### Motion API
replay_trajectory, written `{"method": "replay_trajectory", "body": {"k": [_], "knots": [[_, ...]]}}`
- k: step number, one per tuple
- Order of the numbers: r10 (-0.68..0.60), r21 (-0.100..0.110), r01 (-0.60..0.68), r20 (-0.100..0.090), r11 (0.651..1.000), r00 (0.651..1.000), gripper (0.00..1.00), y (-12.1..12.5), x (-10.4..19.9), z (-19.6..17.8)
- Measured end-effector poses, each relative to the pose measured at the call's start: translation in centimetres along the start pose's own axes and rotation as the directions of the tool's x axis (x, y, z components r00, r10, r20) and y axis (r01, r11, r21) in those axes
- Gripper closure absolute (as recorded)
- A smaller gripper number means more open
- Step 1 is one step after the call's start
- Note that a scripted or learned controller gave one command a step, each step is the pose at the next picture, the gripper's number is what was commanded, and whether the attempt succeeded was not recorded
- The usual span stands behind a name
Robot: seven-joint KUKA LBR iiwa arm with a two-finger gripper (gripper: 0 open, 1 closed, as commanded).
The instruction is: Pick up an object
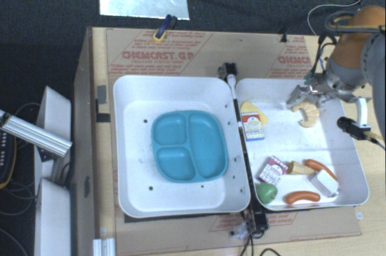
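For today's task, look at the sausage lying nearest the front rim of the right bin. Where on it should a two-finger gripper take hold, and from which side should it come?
Grip the sausage at its middle, coming straight down from above. It lies flat and roughly crosswise in the right bin, so the fingers should probably close across its narrow width. The green piece sits off its left end and a white block close by its right end, so the ends look crowded.

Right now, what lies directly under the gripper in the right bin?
A pale croissant-shaped toy lies under the gripper, in the right bin. Its upper edge is covered by the gripper.

bench board (181,47) | red print "CHEMCAST GP" | repeated at right, partly hidden
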State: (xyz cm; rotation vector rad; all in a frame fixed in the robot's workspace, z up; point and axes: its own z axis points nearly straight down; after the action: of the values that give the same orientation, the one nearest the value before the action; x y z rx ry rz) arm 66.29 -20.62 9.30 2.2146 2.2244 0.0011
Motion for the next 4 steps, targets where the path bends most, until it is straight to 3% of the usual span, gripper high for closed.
{"method": "replay_trajectory", "body": {"k": [1, 2, 3, 4], "knots": [[-0.003, -0.004, 0.003, 0.003, 1.000, 1.000, 1.00, 0.2, 0.0, -1.2], [-0.004, -0.004, 0.004, 0.003, 1.000, 1.000, 0.00, 0.1, 0.0, -1.2], [0.003, 0.000, -0.003, 0.000, 1.000, 1.000, 0.00, -4.4, 0.7, -3.0], [0.001, 0.001, -0.001, -0.002, 1.000, 1.000, 0.00, -5.4, 4.0, -2.4]]}}
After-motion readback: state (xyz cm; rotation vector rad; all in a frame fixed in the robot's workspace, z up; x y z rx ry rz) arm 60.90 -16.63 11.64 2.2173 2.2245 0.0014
